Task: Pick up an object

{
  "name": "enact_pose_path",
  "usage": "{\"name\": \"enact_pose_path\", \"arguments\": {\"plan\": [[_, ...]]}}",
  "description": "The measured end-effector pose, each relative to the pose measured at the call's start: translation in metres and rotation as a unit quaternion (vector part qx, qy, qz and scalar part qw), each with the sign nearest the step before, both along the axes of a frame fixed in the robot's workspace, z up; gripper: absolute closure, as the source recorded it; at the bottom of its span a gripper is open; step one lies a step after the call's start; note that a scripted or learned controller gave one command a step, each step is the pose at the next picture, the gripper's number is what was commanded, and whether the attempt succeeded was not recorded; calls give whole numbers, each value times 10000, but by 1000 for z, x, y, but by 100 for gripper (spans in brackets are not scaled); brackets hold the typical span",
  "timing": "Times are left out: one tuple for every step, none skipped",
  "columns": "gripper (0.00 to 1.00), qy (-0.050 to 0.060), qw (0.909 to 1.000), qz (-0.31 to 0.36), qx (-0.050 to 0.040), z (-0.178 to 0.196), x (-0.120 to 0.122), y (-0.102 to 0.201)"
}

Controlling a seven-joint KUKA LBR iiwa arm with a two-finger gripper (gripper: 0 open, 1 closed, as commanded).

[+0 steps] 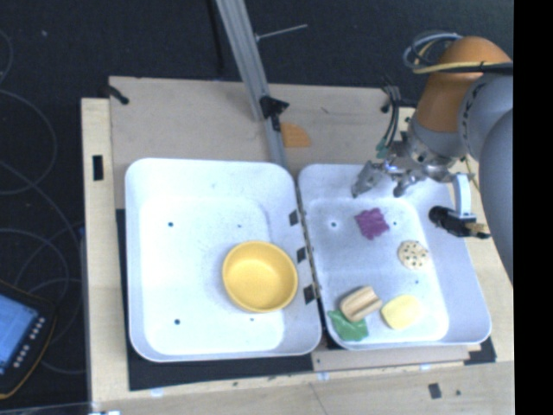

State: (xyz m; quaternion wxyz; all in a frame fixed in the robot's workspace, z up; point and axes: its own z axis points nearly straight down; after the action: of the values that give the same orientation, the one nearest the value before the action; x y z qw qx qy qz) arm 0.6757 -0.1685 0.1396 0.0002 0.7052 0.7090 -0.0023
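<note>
Over the right bin (458, 305) we go, where the arm (484, 137) reaches in from the right, its orange band (445, 89) high above the wrist. The gripper (382, 182) hangs over the bin's far end, fingers (365, 180) spread apart, nothing between them. It sits above the bin's back rim, clear of every object.

Just in front of the gripper, nearest to it, lies the purple block (372, 223) on the bin floor. Further toward the near side and a touch right, a cream dotted ball (413, 253) rests by itself. Down at the near end, three things crowd together: a tan cylinder (359, 303), a green piece (347, 326) tucked against it at the near-left corner, and a yellow lump (402, 311) just to its right.

The left bin (164, 197) carries a yellow bowl (259, 276), upright, toward its near right part, close to the wall shared with the other bin. A grey metal bar (246, 54) slants across the tabletop (190, 115) behind the bins.
</note>
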Motion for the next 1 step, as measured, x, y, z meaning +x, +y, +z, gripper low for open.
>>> {"name": "enact_pose_path", "arguments": {"plan": [[0,-5,10000,2,0,-40,0,-1]]}}
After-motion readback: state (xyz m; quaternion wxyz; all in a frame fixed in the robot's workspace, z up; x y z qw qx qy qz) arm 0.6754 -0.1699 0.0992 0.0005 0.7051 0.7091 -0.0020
